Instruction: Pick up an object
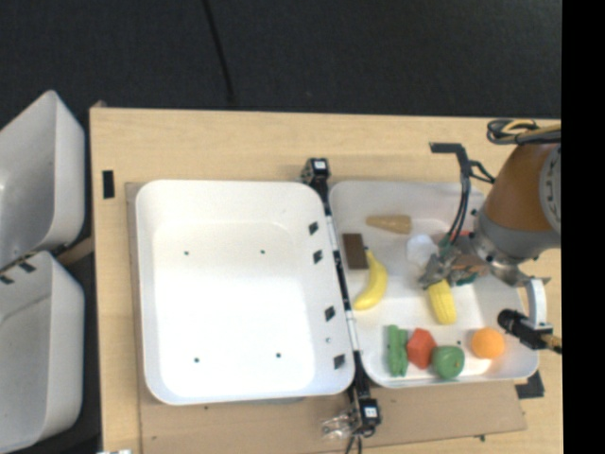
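While one banana [371, 287] lies alone, two green items [396, 350] [448, 362] flank one red piece [421, 347].

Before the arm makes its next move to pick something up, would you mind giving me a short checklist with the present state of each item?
1. Gripper positioned over the right bin: ok, it sits low beside the corn cob.
2. An object seen between the fingers: cannot tell, the wrist hides them.
3. Corn cob free of its neighbours: ok, apart from the banana and the orange ball.
4. Other targets within the same bin: ok, the green block, red piece and green ball lie along the near wall.
5. Cable clear of the objects: ok, it arcs above the far wall.
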`<state>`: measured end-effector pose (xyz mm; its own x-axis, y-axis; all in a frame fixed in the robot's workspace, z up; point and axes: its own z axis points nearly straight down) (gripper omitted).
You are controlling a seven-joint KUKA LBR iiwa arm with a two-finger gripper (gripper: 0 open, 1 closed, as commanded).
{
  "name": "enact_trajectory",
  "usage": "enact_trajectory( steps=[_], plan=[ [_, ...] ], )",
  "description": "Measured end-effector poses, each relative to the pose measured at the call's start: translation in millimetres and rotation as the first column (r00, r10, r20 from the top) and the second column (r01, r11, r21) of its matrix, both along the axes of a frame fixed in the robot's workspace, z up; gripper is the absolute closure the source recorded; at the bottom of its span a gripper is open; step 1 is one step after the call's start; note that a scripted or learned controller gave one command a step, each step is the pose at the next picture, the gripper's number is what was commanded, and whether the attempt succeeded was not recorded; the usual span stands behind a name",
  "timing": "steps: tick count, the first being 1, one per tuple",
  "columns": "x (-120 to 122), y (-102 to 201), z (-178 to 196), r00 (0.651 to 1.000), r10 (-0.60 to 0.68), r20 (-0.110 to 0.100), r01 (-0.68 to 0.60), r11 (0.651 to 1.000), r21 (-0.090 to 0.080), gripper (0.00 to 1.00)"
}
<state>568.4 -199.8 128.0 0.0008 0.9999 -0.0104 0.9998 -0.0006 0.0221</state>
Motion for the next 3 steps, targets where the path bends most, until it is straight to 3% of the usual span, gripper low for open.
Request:
enact_trajectory(
  steps=[1,2,3],
  plan=[
    [37.5,21.9,35.6,1.000,0.007,-0.014,-0.007,1.000,0.009,1.00],
    [49.9,95.6,15.8,1.000,0.009,-0.021,-0.009,1.000,0.012,1.00],
    [49.5,187.4,123.5,1.000,0.013,-0.010,-0.013,1.000,0.014,1.00]
  ],
)
